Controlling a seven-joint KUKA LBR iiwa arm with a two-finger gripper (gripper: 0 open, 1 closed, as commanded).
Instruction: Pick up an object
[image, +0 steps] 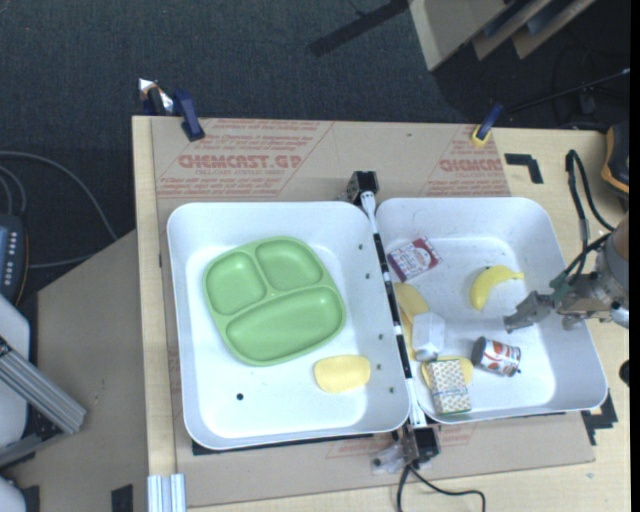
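A small can (497, 356) is lying on its side in the right bin (red and white label, possibly a drink can), just beside a yellow-checked packet (449, 385).

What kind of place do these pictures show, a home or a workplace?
Most likely a robotics lab test bench, not a home: two shallow white plastic bins sit on clamped cardboard sheeting, holding toy-like items such as a green divided plate, with the end effector reaching in.

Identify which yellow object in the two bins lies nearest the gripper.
The banana in the right bin. It sits just left of the gripper, while the pale yellow lump lies far off in the left bin.
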